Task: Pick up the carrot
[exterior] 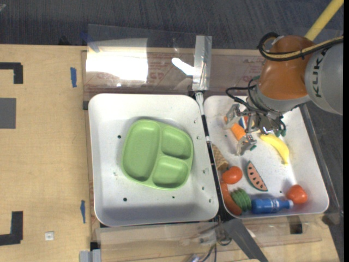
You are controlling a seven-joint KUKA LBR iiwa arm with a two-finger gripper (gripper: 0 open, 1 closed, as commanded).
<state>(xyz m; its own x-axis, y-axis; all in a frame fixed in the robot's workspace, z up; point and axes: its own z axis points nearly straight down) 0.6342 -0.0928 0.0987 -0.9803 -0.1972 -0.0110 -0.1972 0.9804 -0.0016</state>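
A carrot (228, 196), orange with a green leafy top, lies along the left wall of the right bin (313, 162) near its front corner. My gripper (241, 129) hangs over the upper left part of that bin, well behind the carrot. Its fingers (248, 143) stand apart, open, and a small orange piece (238, 131) lies between them. I cannot tell whether the fingers touch that piece. The arm's orange band (283, 64) covers the bin's far edge.
The right bin also holds a banana (276, 146), a watermelon slice (256, 177), a tomato (232, 174), a blue bottle (270, 204), a red ball (297, 194) and a brown cone (218, 155). A green divided plate (157, 153) sits in the left bin (103, 162).
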